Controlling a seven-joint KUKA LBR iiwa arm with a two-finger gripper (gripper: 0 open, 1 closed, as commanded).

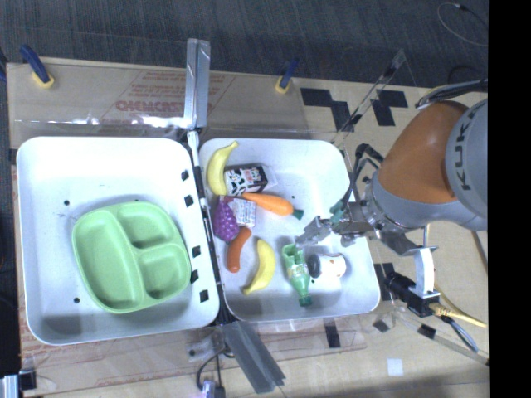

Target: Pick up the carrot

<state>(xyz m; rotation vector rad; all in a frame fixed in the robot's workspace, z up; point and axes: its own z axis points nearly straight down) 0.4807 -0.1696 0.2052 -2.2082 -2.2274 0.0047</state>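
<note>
Toward the middle of the right bin (358,293), the carrot (267,203) is seen lying flat, its thick end pointing left and its green tip pointing right. It is laid just below a small black-and-white carton (246,177) and across the top of a second small packet (243,212), with purple grapes (224,220) beside that packet on the left. A banana (218,167) is curved along the bin's upper left, close to the divider. Lower down, a sausage (237,249) is set at a slant, a second banana (262,267) is found just right of it, and a green bottle (296,274) lies further right, next to a white cup (328,266).

The gripper (319,228) is held over the right part of this bin, to the right of the carrot and apart from it, above the bottle and cup. Nothing is seen between its fingers; whether they are parted or closed cannot be told from this slant. The grey arm (431,172) with its orange band is reached in from the right.

A green divided plate (133,255) is set in the left bin (41,164).
</note>
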